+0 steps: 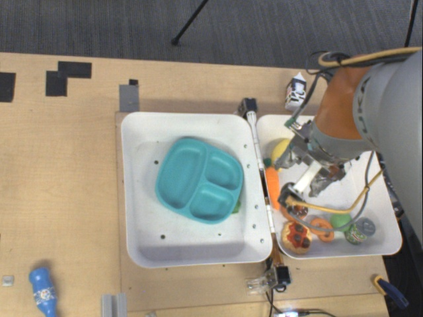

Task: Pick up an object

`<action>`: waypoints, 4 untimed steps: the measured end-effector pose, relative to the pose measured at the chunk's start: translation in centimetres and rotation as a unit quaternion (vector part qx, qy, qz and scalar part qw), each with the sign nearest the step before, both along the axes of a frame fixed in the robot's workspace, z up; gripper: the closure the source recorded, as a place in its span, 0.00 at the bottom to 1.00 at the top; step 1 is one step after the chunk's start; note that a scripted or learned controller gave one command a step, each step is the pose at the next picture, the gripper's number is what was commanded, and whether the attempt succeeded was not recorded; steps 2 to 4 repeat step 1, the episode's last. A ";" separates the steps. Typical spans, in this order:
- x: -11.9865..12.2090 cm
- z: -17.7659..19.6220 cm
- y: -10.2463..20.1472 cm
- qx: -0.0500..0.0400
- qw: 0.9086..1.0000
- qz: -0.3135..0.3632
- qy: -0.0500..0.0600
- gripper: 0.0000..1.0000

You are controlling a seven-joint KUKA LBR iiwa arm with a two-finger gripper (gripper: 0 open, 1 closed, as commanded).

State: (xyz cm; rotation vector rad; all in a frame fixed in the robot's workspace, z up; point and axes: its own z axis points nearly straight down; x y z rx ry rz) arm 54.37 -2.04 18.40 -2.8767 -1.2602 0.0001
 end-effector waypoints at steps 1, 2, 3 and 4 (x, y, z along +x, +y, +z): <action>0.0 0.0 0.0 0.000 1.000 0.000 0.000 0.00; 0.0 0.0 0.0 0.000 1.000 0.000 0.000 0.00; 0.0 0.0 0.0 0.000 1.000 0.000 0.000 0.00; 0.0 0.0 0.0 0.000 1.000 0.000 0.000 0.00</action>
